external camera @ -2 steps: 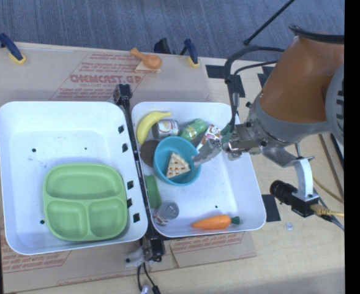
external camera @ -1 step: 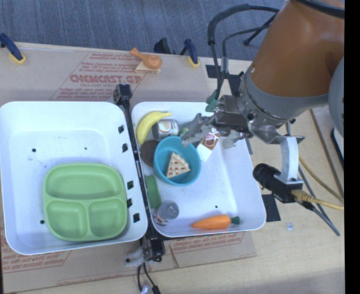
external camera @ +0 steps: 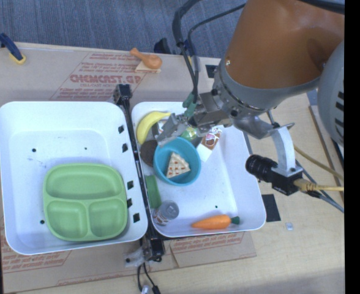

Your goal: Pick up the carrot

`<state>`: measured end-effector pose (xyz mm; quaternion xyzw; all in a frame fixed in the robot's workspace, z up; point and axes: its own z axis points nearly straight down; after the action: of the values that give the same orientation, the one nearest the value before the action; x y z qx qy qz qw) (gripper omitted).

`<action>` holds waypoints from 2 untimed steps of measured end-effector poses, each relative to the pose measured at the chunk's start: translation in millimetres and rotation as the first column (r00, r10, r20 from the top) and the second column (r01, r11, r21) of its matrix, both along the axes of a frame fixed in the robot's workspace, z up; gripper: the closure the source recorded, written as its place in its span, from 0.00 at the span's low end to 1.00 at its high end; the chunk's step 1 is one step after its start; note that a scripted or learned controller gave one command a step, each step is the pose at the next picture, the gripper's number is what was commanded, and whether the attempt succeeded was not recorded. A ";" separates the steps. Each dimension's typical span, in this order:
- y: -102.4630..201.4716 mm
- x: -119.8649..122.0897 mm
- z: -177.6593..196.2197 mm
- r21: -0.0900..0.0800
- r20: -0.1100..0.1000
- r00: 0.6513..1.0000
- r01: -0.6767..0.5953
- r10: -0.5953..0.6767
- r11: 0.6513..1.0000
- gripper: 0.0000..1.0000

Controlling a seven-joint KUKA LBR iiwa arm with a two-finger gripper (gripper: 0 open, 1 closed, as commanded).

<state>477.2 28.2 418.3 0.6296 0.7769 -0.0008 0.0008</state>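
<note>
- Cardboard sheeting covers the bench [external camera: 94, 78] under two white bins; places below are given from the right bin [external camera: 241, 192].
- Nearest, along that bin's front wall, lies the carrot [external camera: 210, 223], flat, leaf end toward the right corner, nothing on top of it, so it looks easy to reach from above.
- Just left of the carrot, a small can [external camera: 166, 211] stands by the front-left corner.
- Mid-bin, a blue bowl [external camera: 177, 162] holds a wedge of toy food.
- Beyond the bowl, a banana [external camera: 148, 124] curves along the back-left wall.
- Over the bin's back part hovers the gripper [external camera: 179, 126], well apart from the carrot; whether it is open or closed I cannot tell, and it carries nothing visible.
- Left of the bin, the other bin holds a green tray [external camera: 85, 201].
</note>
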 end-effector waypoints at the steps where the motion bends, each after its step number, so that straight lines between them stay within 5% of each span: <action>1: -20.2 -0.8 -79.4 -0.003 -0.010 0.982 -0.187 0.187 0.982 0.00; 2: 42.1 -1.3 -129.6 0.003 -0.011 0.918 -0.395 0.395 0.919 0.00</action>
<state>475.8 70.4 288.7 0.4598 0.8880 -0.0039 -0.0036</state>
